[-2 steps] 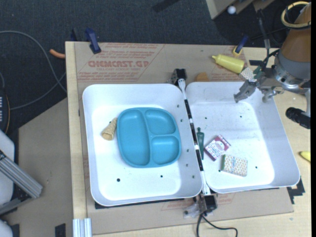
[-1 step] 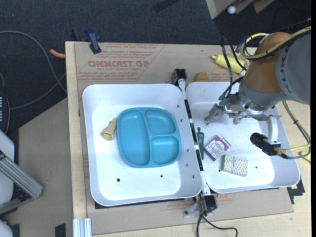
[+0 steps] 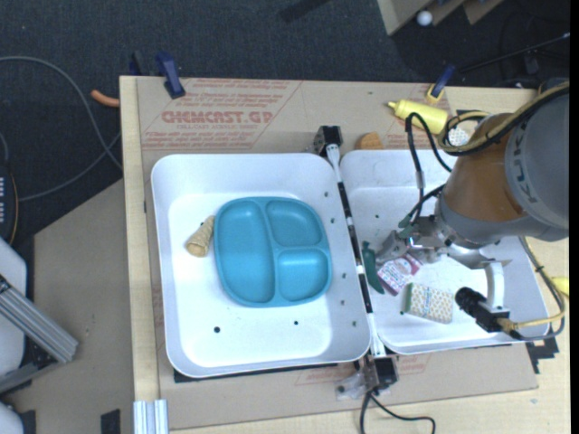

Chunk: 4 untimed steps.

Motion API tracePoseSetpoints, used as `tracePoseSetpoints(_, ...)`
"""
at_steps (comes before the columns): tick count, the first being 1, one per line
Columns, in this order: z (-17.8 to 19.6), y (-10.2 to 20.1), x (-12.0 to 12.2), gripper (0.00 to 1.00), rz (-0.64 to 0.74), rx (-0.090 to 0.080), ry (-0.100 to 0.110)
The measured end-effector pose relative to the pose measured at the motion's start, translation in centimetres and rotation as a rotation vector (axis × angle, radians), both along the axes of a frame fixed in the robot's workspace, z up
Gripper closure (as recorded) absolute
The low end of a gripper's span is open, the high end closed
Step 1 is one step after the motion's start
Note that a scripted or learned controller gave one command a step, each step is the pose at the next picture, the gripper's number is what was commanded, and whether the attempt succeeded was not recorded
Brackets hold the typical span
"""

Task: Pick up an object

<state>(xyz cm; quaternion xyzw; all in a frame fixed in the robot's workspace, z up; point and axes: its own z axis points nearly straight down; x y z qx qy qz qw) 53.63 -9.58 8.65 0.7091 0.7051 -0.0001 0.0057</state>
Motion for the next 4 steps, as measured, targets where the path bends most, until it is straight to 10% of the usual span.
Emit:
tracePoseSetpoints(1, 0.9, 0.3, 0.0, 1.0, 0.002, 0.004, 0.003)
tracePoseSetpoints(2, 8.3, -4.9, -0.6, 1.0, 0.005, 0.007, 0.006)
tracePoseSetpoints(3, 8.3, -4.9, -0.6, 0.0, 0.005, 0.008, 0.007)
tracePoseSetpoints(4, 0.2, 0.0, -5.3, 0.0, 0.005, 0.003, -0.007)
